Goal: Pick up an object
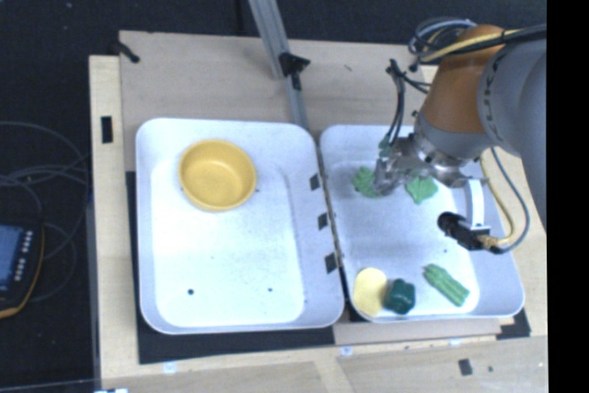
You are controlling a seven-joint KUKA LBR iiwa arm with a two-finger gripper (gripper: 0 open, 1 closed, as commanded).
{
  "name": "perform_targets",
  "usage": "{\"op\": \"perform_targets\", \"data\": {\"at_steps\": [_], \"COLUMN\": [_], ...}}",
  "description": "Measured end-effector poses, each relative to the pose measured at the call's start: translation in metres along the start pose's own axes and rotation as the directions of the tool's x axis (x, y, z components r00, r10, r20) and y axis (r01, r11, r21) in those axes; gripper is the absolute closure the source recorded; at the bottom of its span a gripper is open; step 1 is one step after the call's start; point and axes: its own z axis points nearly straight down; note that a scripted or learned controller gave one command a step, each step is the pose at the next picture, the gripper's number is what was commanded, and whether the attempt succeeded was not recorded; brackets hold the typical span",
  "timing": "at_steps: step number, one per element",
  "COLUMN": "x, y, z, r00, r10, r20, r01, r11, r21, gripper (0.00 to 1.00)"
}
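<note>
Pale tabletop (202, 60) carries two white bins; in the right bin (396, 248) the gripper (394, 168) is lowered between green pieces (368, 182) — its state cannot be told. Closure should be centred on one piece — then lifted straight.
</note>
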Motion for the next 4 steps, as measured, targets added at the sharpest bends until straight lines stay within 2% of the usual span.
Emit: {"op": "perform_targets", "data": {"at_steps": [1,2,3,4], "x": [0.000,0.049,0.097,0.149], "y": [0.001,0.011,0.015,0.029], "z": [-0.053,-0.070,-0.069,-0.085], "r00": [1.000,1.000,1.000,1.000], "r10": [0.000,-0.004,-0.003,-0.004], "r20": [0.000,-0.001,-0.001,-0.001], "r01": [0.000,0.004,0.003,0.004], "r11": [1.000,1.000,1.000,1.000], "r21": [-0.001,0.002,0.004,0.003], "gripper": [1.00,1.00,1.00,1.00]}}
